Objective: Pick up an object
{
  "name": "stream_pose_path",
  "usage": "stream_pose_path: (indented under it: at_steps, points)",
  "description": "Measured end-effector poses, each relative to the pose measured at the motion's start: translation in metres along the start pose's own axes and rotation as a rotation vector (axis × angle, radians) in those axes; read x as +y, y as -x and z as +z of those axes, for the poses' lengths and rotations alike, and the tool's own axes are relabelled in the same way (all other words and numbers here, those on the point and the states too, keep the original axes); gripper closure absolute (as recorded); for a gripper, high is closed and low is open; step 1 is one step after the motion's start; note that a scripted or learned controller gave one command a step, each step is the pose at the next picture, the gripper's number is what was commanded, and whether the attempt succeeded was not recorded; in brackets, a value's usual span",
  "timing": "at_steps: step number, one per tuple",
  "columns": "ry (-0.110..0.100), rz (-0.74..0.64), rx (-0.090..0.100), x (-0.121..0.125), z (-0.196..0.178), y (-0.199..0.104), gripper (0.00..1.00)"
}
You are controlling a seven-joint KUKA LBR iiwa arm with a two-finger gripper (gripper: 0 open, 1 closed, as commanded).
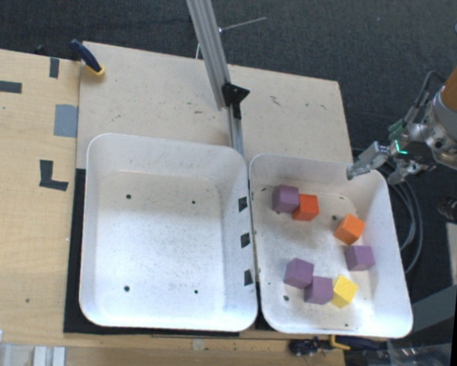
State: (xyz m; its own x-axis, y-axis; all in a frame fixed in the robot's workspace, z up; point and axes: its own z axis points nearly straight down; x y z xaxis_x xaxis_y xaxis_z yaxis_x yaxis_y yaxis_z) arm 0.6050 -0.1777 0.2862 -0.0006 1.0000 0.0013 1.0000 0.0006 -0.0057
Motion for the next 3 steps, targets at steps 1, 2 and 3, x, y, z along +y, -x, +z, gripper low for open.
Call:
stream_pose_path:
  at_steps: [1, 2, 3]
  points:
    - [0.005, -0.001, -0.002, 0.001, -0.003, 0.0, 0.0]
    - [-0.002, 0.0, -0.001, 0.003, 0.061, 0.001, 0.0]
    - [0.0, -0.002, -0.002, 0.01, 0.108, -0.001, 0.0]
